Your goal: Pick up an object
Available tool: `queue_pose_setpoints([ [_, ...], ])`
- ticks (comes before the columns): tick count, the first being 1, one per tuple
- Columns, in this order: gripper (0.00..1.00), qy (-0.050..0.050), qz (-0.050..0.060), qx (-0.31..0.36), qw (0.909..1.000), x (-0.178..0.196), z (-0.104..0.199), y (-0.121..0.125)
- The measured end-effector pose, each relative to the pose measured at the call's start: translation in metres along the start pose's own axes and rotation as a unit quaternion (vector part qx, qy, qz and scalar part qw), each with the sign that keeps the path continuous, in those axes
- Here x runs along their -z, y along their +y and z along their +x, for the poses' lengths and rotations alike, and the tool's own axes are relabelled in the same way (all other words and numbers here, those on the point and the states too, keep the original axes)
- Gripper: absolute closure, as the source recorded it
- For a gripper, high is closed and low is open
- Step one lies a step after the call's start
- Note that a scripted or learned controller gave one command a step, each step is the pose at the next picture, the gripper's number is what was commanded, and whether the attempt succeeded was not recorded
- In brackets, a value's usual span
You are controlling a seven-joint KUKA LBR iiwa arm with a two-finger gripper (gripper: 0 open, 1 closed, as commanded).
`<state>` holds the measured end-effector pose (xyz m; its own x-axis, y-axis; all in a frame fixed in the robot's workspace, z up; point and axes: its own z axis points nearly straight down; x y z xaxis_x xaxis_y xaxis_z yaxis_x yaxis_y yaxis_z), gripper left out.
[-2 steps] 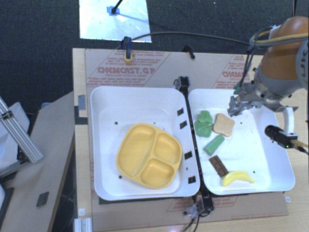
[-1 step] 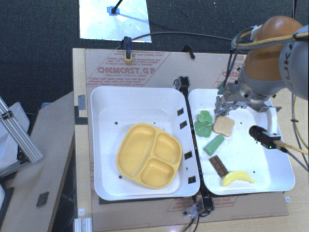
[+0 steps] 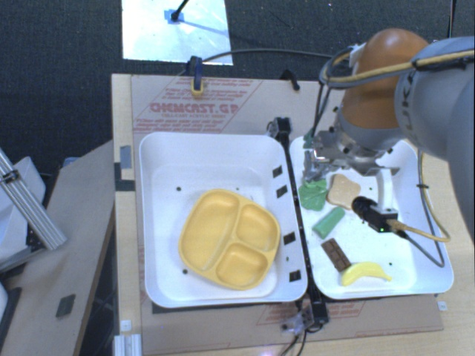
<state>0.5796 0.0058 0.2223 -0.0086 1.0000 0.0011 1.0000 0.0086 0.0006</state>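
From above, the bench carries two shallow white bins side by side, and the right bin [image 3: 427, 273] serves as the landmark for everything the arm is near. The grey arm [image 3: 438, 87] with its orange band [image 3: 382, 73] comes in over the far right corner of that bin, and its gripper [image 3: 320, 165] hangs low over the bin's far left part, close to the divider shared with the neighbouring bin. How far apart its tips stand cannot be told from here, since the wrist body hides them, and nothing is seen held. Just below the gripper, inside the right bin, lies a crumpled green piece [image 3: 313, 196], with a tan toast-shaped piece [image 3: 343, 190] touching its right side. Nearer the bin's middle sits a green block [image 3: 329, 222], then a brown chocolate bar [image 3: 335, 254], and by the near wall a yellow banana [image 3: 365, 274]. To the left of the right bin, the left bin [image 3: 171, 162] holds a yellow divided plate [image 3: 230, 238] with three compartments.
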Motion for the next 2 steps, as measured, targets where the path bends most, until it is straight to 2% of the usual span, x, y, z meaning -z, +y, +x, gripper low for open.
queue_pose_setpoints([
  [2,1.00,0.001,-0.001,0.001,1.0000,0.009,0.092,0.009],
])
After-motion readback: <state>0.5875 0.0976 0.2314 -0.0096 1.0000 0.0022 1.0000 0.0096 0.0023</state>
